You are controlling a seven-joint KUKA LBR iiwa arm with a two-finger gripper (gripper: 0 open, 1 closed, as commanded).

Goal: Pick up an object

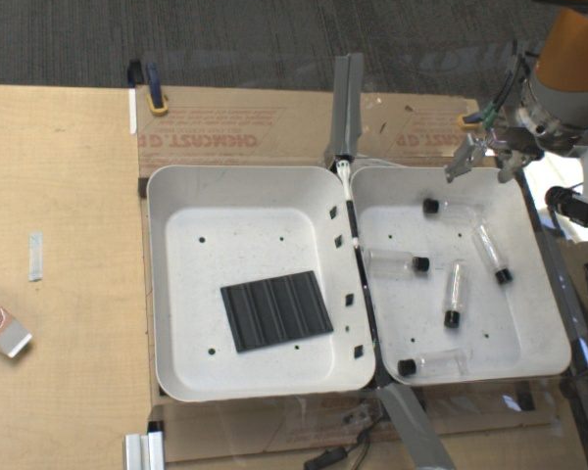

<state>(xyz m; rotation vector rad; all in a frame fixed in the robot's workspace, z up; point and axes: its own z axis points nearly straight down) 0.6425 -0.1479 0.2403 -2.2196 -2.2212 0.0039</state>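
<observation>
The right bin (539, 351) holds several clear tubes with black caps. One tube (454, 295) lies near the middle, another (491, 253) to its right, and a third (396, 260) to its left. A ribbed black pad (275, 310) lies flat in the left bin (176, 360). My gripper (484, 167) hangs over the far right corner of the right bin, above the tubes. It is open with nothing between its fingers.
A grey divider post (347, 106) stands between the bins at the back. Brown cardboard (245, 130) lies behind them. On the bench at the left are a small grey strip (35, 258) and a red-and-white block (0, 326). A clamp (154, 90) sits at the cardboard's far left corner.
</observation>
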